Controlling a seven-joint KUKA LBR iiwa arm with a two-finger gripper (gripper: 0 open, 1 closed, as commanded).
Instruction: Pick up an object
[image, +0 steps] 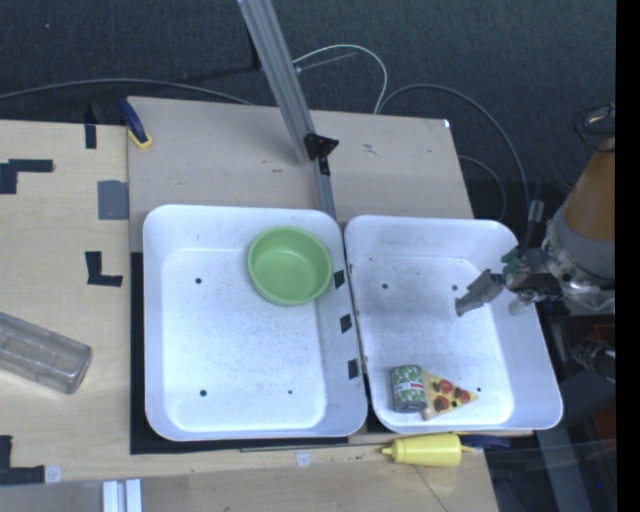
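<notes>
Risk: missing small can (407, 387) and pizza slice (447, 395) at 6 o'clock; hand (480, 292) at 3 o'clock, grip state unclear.

Grey KUKA arm (590, 240), broad orange band above wrist; silvery wrist ring; dark two-finger gripper (478, 295), possibly greenish fitting at base; thin dark cable alongside.
</notes>
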